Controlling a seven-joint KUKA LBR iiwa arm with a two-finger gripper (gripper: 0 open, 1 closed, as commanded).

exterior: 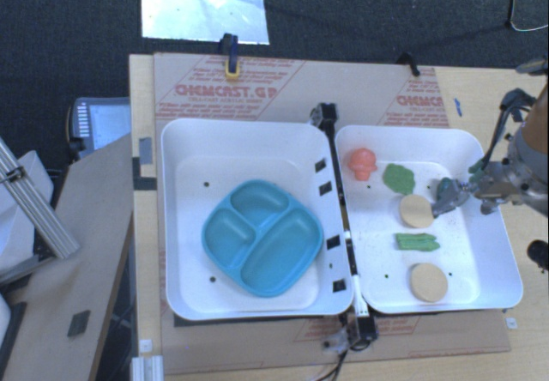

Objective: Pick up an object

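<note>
- Whether the fingers are apart or together cannot be told; the gripper (446, 196) hovers over the right bin (493, 285).
- A tan disc (416, 211) lies just beside it.

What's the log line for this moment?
gripper: over right bin | nearest: tan disc | grasp: unconfirmed | blue tray: left bin
</note>
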